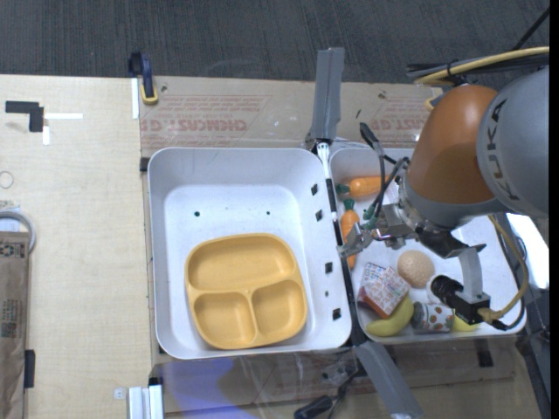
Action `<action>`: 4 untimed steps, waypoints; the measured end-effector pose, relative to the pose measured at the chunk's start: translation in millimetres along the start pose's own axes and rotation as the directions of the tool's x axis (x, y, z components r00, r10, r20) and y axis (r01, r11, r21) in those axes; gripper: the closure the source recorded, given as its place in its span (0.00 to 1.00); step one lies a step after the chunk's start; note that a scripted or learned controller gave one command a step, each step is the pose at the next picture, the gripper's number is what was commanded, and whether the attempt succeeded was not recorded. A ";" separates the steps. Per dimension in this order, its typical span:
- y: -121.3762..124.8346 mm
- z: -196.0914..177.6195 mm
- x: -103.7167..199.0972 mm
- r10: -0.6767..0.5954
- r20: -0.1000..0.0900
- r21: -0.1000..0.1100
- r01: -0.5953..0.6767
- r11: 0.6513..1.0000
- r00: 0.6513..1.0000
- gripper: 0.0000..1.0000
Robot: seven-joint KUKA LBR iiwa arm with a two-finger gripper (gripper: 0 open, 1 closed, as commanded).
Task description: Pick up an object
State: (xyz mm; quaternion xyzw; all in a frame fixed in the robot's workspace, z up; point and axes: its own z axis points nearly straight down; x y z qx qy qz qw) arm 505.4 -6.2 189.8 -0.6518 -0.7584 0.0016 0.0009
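My gripper (369, 233) hangs low over the left part of the right bin (494, 236), under the arm's orange band. It sits right beside an orange carrot (349, 224) by the bin's left wall; whether it touches the carrot is hidden. A second carrot (365, 185) lies further back. Just right of the gripper rests a tan round bun (417, 267). Toward the front lie a red and white packet (383, 290), a banana (393, 319) and a small can (431, 318).
The left bin (166, 234) holds a yellow divided tray (248, 291) toward its front. A grey divider post (327, 90) stands at the back between the bins. The arm's body covers the right bin's back half.
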 end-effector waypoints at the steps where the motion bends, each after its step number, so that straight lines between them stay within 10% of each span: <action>1: -27.8 0.0 1.7 -0.014 -0.001 0.001 0.014 1.000 1.000 0.00; 2: -29.5 0.0 -9.1 -0.298 -0.001 0.000 0.298 0.954 0.954 0.00; 3: 44.3 -0.2 -61.2 0.058 0.001 0.000 -0.058 0.998 0.998 0.00; 4: 6.9 -0.1 -36.4 0.069 -0.001 0.001 -0.069 0.998 0.998 0.00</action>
